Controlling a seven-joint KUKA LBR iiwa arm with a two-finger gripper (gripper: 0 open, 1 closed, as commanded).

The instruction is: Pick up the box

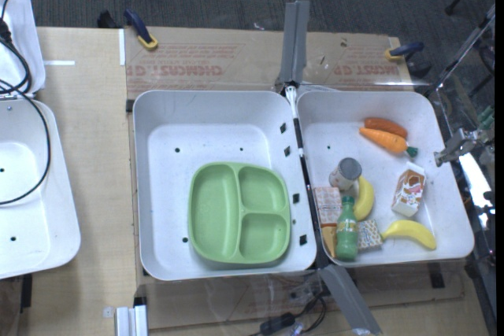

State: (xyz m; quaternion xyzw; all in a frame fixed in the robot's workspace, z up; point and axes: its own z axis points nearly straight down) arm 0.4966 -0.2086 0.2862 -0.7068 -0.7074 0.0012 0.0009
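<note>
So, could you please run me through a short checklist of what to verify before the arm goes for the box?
1. Box located: the small carton box lies in the right bin, near its right wall. Ok.
2. Top of the box free: nothing lies on it. Ok.
3. Room for fingers: a banana lies just below the box and the carrots above it, both apart from it. Ok.
4. Gripper position: at the bin's right edge, not yet above the box. Not ok.
5. Gripper opening: cannot tell.
6. Left bin's green tray: away from the path. Ok.
</note>
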